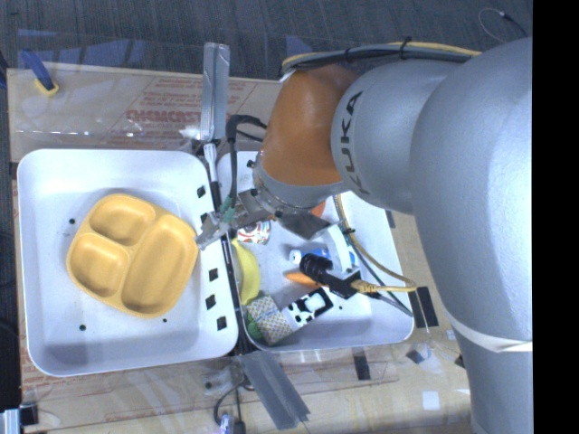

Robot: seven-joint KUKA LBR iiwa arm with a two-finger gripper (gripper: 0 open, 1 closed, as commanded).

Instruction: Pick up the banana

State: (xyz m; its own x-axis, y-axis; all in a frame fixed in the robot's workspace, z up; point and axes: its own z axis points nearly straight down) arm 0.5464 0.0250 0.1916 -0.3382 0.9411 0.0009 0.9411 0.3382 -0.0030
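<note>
This is a robotics lab or test cell, not a home. A grey KUKA arm [434, 134] with an orange band [303, 129] reaches over a bench [136, 107] covered with a clear sheet, on which two shallow white bins [45, 333] sit side by side, split by a divider marked with black squares. Loose cables [380, 283] run along the arm, metal brackets [215, 80] clamp the bins, and dark carpet [136, 7] lies beyond the bench.
</note>
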